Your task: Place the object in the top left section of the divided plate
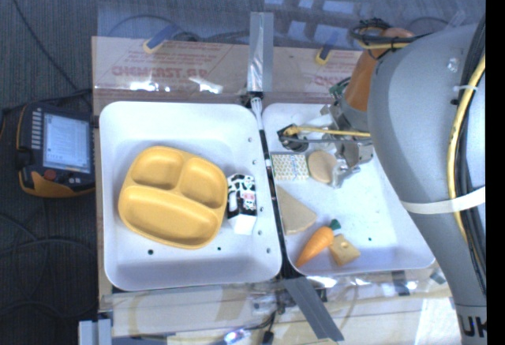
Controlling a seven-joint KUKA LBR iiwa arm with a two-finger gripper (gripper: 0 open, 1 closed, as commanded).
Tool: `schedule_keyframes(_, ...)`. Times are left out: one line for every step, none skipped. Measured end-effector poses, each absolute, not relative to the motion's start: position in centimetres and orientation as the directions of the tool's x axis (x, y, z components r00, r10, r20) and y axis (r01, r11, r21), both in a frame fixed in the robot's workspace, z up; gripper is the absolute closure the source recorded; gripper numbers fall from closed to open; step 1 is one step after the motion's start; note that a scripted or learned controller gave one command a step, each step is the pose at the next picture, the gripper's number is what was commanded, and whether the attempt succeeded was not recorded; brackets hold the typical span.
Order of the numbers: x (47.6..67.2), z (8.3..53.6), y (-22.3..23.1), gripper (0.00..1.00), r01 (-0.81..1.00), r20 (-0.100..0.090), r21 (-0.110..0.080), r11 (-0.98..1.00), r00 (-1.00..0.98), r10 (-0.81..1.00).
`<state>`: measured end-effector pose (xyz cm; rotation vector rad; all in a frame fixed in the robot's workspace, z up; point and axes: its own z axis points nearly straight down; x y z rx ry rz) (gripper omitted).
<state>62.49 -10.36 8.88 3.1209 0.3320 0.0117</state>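
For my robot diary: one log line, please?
gripper: over right bin, near cookie | plate: left bin, bare | carrot: right bin

Grey arm (430, 99) reaching from right, hand (349, 164) lowered, pointing down.

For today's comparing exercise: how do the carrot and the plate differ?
The carrot is orange with a green top; the plate is plain yellow. The carrot is small and tapered; the plate is broad and divided. The carrot lies in the right bin; the plate in the left bin.
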Motion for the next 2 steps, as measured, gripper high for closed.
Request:
schedule_keyframes(63.3, 8.8, -20.0, 1.0, 0.252, 0.003, 0.004, -0.968, 0.968, 0.252)
schedule_keyframes(66.0, 10.9, -19.6, 1.0, 0.209, -0.004, 0.0, -0.978, 0.978, 0.209)
